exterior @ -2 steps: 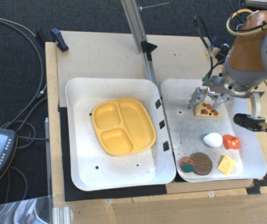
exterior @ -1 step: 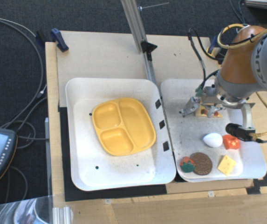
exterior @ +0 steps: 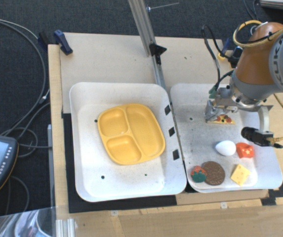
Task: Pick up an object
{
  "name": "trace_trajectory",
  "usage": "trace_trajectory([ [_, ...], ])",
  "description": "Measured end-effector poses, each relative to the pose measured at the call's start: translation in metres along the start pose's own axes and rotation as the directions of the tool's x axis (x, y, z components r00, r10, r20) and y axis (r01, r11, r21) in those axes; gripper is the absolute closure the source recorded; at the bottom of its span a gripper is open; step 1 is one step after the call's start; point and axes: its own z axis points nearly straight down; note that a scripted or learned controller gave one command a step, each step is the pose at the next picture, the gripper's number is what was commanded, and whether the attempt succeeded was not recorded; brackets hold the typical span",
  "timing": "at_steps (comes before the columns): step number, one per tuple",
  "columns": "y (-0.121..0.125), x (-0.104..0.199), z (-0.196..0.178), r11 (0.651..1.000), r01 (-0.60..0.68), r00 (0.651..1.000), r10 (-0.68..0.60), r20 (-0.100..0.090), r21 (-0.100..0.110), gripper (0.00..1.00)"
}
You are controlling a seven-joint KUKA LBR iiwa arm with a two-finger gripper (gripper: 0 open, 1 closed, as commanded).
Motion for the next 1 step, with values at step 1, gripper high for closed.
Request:
trace_trajectory([
  [1, 0.0012, 0.001, -0.0436, 1.0, 0.0, 1.0, 0.0, 0.003, -0.005, 1.0],
])
